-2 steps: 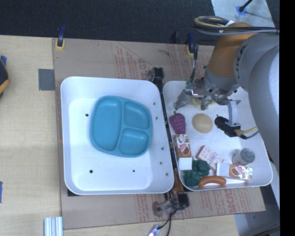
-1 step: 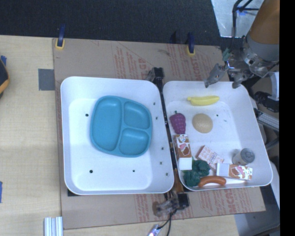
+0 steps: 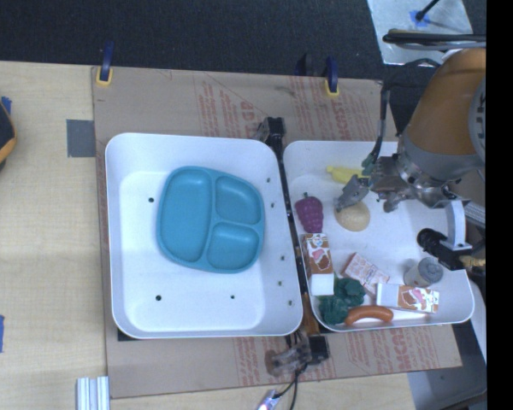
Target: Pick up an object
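While hovering mid-bin, gripper (image 3: 356, 193) sits just above tan ball (image 3: 354, 218).

The left bin (image 3: 124, 229) holds a divided plate (image 3: 210, 219) near its middle. The right bin (image 3: 392, 156) lies just beside it (their rims almost touch) and holds a bunch of grapes (image 3: 309, 212), a potato (image 3: 353, 217), cartons (image 3: 318, 254) and a sausage (image 3: 368, 315) near its front rim.
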Motion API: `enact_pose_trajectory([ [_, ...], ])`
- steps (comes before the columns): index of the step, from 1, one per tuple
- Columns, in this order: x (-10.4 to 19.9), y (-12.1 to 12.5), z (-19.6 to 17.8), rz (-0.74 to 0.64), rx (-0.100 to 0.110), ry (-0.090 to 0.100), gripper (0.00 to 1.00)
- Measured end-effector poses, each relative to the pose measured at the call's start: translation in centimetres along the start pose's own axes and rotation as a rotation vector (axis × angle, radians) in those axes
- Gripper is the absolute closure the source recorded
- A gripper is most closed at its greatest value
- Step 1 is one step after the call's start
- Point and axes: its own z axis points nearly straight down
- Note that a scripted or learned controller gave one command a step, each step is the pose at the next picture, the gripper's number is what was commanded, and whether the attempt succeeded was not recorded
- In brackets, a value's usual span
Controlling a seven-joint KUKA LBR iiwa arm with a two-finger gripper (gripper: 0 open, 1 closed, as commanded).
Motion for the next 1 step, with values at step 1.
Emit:
enact_pose_trajectory([
  [1, -4.38, 4.47, 8.70, 0.000, -0.002, -0.002, 0.00],
])
